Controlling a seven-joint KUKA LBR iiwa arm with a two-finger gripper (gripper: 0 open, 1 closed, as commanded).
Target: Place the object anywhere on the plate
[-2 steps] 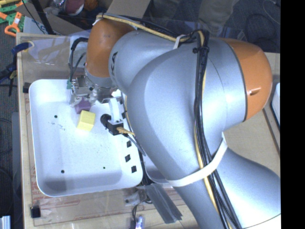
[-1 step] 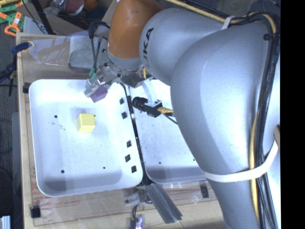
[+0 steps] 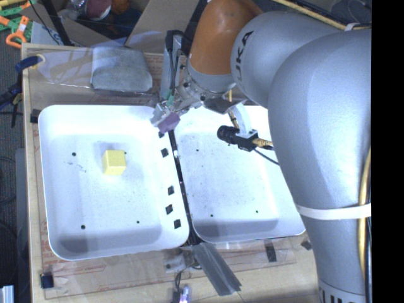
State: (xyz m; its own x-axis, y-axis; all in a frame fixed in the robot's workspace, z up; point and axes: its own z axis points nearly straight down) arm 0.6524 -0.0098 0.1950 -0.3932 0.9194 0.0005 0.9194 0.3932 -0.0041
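Note:
A small yellow block (image 3: pixel 114 161) lies on the floor of the left white bin (image 3: pixel 63 232), left of its middle. My gripper (image 3: pixel 166 118) hangs over the far end of the seam between the two bins, up and to the right of the block and well apart from it. A small purplish bit shows at the gripper's tip; I cannot make out what it is. The grey arm with its orange band (image 3: pixel 221 30) covers the right bin's far and right side (image 3: pixel 284 223).
A grey padded sheet (image 3: pixel 121 70) lies on the bench behind the left bin. Small black markers (image 3: pixel 170 194) run along the seam between the bins. A black cylinder with a cable (image 3: pixel 235 136) sticks out from the wrist over the right bin.

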